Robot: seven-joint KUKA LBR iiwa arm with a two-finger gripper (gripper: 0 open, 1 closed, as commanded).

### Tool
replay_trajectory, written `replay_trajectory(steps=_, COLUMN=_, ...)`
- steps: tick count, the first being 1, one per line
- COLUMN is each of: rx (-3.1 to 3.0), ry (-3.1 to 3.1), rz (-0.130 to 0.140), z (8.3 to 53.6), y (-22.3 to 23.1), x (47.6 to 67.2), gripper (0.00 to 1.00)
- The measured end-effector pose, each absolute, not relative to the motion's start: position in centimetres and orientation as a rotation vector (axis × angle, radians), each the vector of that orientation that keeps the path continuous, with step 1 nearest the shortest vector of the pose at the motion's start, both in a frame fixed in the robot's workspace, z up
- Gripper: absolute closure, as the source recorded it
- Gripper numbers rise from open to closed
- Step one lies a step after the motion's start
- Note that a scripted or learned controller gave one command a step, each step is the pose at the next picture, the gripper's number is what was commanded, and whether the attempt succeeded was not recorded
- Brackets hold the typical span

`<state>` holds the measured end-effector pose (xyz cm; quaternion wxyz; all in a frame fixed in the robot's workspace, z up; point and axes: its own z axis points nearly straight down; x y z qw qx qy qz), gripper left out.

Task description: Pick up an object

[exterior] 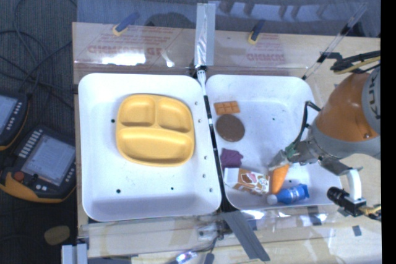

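A bench seen from above at a slant, holding two shallow white bins side by side. At the far left, off the bench on dark carpet, a handheld control pendant (38,164) with a screen and an orange edge lies among black cables.

The left bin (93,195) holds one thing: a yellow divided plate (154,130) with three compartments, lying flat a little above the bin's middle.

The right bin (266,93) holds a cluster of small objects. Near its upper left is a small orange waffle-patterned cracker (226,108), and just below it, close or touching, a flat brown disc (230,128). Lower down along the left wall sits a purple piece (231,157). Below that, near the front wall, lies a small printed packet (250,181), white and brown. Just to its right an orange carrot-shaped toy (279,177) stands tilted, and beside its lower end a blue bottle (292,194) with a white cap lies on its side against the front wall.

The grey arm with its orange band (348,113) reaches in from the right, over the bin's right side. Its gripper (291,154) is low in the bin, right above the top of the carrot-shaped toy. I cannot tell whether it is parted or closed, nor whether it touches the toy
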<state>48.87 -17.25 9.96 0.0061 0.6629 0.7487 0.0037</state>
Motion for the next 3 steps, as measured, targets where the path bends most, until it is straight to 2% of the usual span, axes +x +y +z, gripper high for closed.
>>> replay_trajectory(steps=1, rx=1.954, ry=2.463, rz=-0.002, z=19.2, y=-6.6, x=49.6, gripper=1.0)
replay_trajectory(steps=2, rx=1.672, ry=2.649, rz=0.007, z=12.0, y=-12.1, x=49.8, gripper=1.0)
replay_trajectory(steps=3, rx=1.507, ry=2.737, rz=0.008, z=9.2, y=-15.1, x=52.2, gripper=1.0)
